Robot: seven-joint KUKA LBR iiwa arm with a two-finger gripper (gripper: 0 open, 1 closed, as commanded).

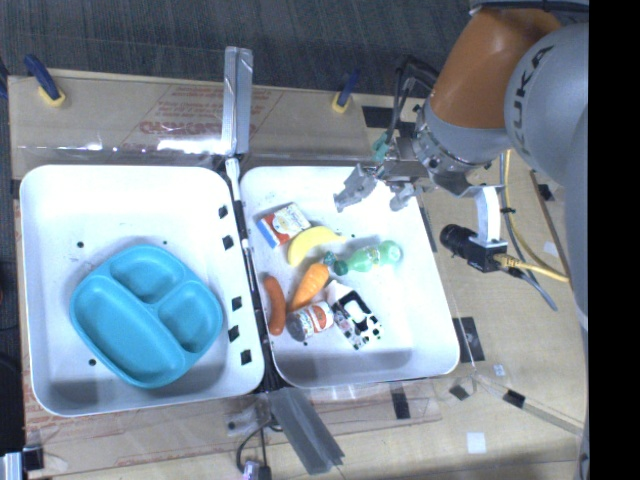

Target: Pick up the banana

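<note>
**Banana lies below and to the left of the gripper**

The gripper hangs over the upper part of the right bin; its two fingers stand spread apart and nothing is between them, so it is released and holds nothing. The banana rests on the floor of this same bin, lower in the view and to the left of the gripper, near but not touching it. Its long axis seems to run from lower left to upper right, with a slight curve; the coming move, I judge, must go down and to the left, with the fingers placed across this axis.

The banana is crowded; a small carton is just beside it on the upper left, a carrot touches its lower end, and a green bottle lies just to its right.

By count: one banana, one carton, one carrot, one green bottle, one sausage, one small can, one black-and-white toy; two bins, and in the left bin one blue tray with three compartments.
</note>
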